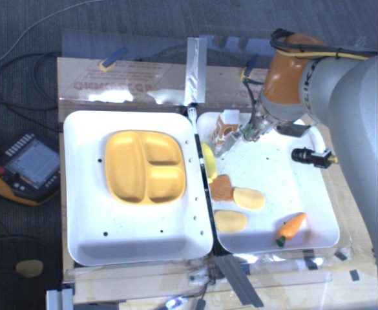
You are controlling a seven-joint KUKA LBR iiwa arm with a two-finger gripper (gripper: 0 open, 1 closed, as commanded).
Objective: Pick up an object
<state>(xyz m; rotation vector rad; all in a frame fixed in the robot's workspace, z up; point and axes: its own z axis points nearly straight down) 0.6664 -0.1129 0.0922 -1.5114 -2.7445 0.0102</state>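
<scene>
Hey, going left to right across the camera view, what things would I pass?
Handheld controller → yellow divided plate → orange-brown piece → upper pale yellow oval → carrot.

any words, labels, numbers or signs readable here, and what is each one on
Nothing here reads clearly enough to quote.
Cardboard sheet: red printed lettering, too blurred to read.
Handheld control unit: lit screen, its content too small to read.
White and orange packet in the right bin: any print is too small to tell.
</scene>
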